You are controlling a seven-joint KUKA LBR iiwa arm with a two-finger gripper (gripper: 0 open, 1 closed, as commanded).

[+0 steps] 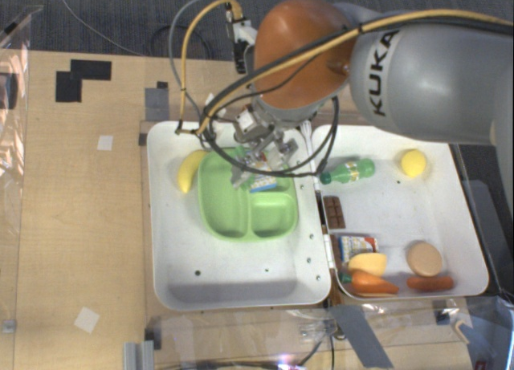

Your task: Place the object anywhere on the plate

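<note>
Arm [418,71]: grey with an orange band, comes in from the right and hangs over the far side of the plate.
Gripper [263,156]: above the plate's far rim, pointing down, cables looped round it.
Gripper state: can't tell whether it is open or closed; the wrist and cables hide too much.
Plate [229,216]: green, with a divider, sits in the left bin.
Left bin [233,288]: white, holds the plate and the banana.
Task object [265,183]: small blue-and-white item at the far end of the plate's right section, directly under the gripper. Can't tell if it rests on the plate or is being held.
Banana [189,169]: touching the plate's left far corner, lying on the bin floor.
Right bin [474,256]: white, just right of the plate's bin.
Green bottle [347,172]: right of the plate, lying on its side.
Lemon [413,163]: well right of the plate, past the bottle.
Chocolate bar [334,213]: just right of the plate, across the bin wall.
Red packet [357,243]: right of the plate, toward the near side.
Carrot [373,284]: right of the plate's near corner, beside the packet.
Round bun [424,258]: well right of the plate, near side.
</note>
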